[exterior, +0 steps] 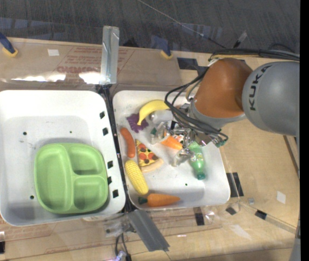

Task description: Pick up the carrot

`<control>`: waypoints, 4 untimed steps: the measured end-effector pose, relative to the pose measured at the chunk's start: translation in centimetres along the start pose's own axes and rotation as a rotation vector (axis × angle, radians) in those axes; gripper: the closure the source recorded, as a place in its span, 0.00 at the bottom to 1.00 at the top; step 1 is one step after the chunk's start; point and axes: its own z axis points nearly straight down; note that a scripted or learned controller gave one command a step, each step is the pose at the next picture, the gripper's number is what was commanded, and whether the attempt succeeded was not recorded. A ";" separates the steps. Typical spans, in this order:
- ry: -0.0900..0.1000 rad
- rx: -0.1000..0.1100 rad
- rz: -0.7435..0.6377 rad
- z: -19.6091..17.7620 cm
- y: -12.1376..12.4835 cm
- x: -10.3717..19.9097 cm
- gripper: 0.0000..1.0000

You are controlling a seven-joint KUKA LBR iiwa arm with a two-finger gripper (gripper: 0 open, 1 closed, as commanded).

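We see the orange plastic carrot [162, 200] lying lengthwise along the right bin's near wall, below-left of the pincer [182, 145]; its grip state we cannot tell, perhaps cluttered.

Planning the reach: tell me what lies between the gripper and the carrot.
In the camera view, bare white bin floor lies between the gripper and the carrot; the green bottle lies just beside that stretch.
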 end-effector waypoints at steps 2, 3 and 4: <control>-0.007 0.005 0.307 -9.5 3.1 -1.9 1.00; -0.009 0.012 0.082 -23.1 1.4 2.3 1.00; -0.004 0.008 -0.472 -22.8 -0.3 5.0 1.00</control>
